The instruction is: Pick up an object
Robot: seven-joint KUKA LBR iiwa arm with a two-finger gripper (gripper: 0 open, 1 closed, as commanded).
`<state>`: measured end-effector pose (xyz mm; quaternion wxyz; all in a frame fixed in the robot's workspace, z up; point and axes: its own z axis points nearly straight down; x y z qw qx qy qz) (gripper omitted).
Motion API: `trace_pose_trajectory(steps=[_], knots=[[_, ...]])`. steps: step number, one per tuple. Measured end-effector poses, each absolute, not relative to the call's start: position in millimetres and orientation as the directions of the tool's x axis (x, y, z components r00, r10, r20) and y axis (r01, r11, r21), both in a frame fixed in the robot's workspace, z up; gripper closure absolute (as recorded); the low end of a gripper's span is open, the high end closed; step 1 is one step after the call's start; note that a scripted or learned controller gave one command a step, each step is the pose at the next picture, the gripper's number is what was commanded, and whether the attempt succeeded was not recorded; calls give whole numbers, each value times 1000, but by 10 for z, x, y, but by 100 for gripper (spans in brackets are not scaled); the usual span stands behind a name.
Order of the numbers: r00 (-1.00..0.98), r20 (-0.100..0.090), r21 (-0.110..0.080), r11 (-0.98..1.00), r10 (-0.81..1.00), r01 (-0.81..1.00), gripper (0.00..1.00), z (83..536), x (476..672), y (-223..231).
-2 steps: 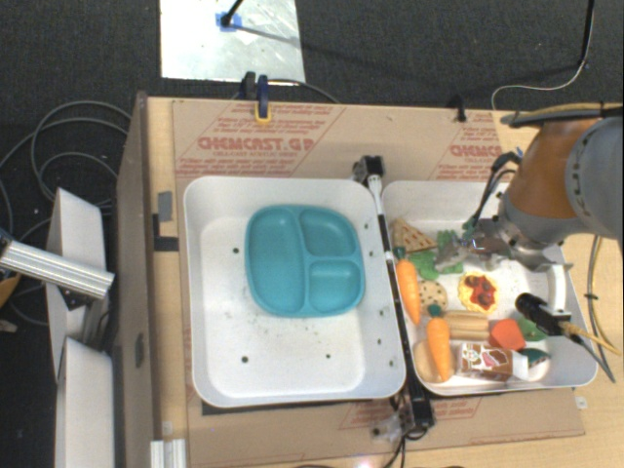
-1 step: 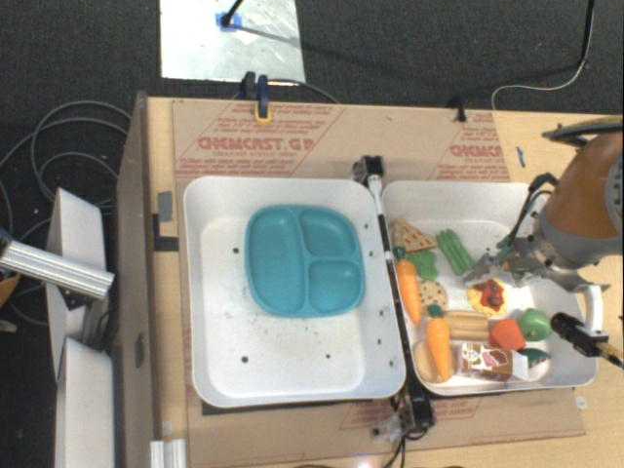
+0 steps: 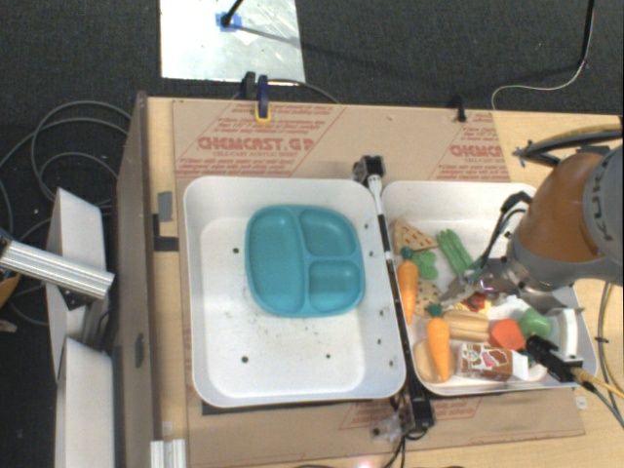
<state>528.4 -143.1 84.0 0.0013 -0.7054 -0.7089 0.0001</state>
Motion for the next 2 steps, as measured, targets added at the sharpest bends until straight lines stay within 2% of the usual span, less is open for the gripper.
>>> trace_pose_trajectory(steps=[1,2], knots=[[-4,-2,11,4,1000,1000,100,977,5332,-1456],[-5,-3,13,5,1000,1000,100,2032,5470,-1457]])
